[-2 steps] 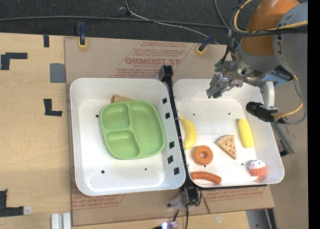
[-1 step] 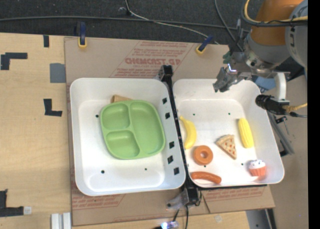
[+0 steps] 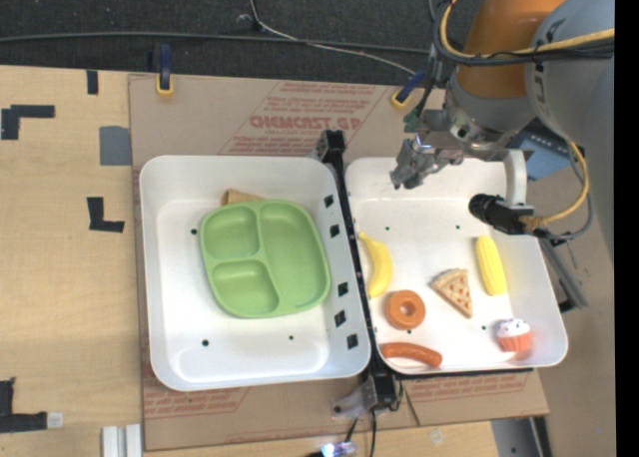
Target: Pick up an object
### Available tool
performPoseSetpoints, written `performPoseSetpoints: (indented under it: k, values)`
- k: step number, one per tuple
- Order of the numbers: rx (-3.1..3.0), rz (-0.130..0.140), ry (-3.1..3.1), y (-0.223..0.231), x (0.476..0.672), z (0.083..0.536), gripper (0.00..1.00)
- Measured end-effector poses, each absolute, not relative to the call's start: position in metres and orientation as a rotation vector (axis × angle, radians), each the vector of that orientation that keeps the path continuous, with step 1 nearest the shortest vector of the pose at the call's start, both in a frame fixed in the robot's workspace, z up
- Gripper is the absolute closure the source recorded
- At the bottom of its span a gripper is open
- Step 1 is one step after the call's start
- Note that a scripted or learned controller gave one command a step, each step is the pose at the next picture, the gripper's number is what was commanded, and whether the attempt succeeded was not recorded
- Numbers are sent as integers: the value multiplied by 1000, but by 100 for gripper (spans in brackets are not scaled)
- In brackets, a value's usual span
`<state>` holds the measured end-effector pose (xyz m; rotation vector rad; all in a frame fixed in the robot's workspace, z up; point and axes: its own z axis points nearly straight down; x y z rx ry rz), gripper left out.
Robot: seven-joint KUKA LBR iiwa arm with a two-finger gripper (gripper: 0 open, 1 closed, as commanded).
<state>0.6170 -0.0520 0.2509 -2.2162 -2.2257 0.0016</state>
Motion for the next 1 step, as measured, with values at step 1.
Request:
performPoseSetpoints:
  k: [1]
  values:
    - [-2214,1,-2227,6,631,239,100]
